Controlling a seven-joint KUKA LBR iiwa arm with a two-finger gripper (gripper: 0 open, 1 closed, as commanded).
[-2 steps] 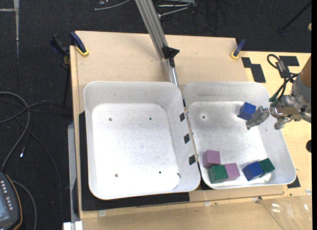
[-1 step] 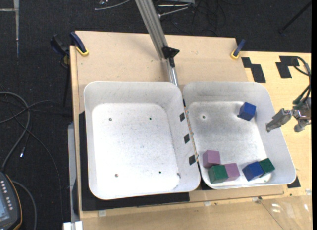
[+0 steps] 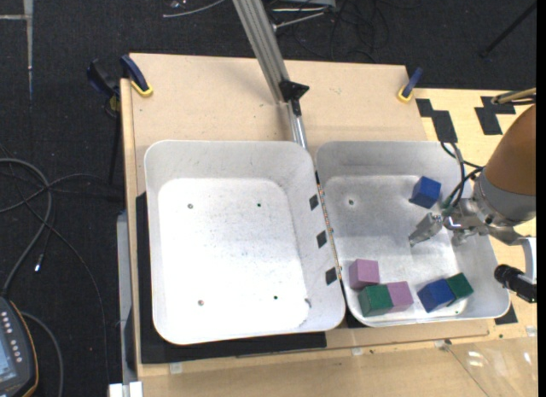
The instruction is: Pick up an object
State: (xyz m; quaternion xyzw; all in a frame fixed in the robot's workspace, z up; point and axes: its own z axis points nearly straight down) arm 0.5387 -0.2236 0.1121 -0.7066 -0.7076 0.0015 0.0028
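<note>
camera view: gripper fingers apart over right bin, nothing held; blue cube just beside; pick pending.

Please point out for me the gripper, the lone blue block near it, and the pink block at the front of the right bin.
gripper (image 3: 424, 231): camera view, between its fingertips.
lone blue block (image 3: 426, 191): camera view, top face.
pink block (image 3: 365, 272): camera view, top face.

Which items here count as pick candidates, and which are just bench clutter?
Job items: blue block, pink block, purple block, two green blocks, second blue block, gripper.
Lying about: left bin, corner clamps.
</note>
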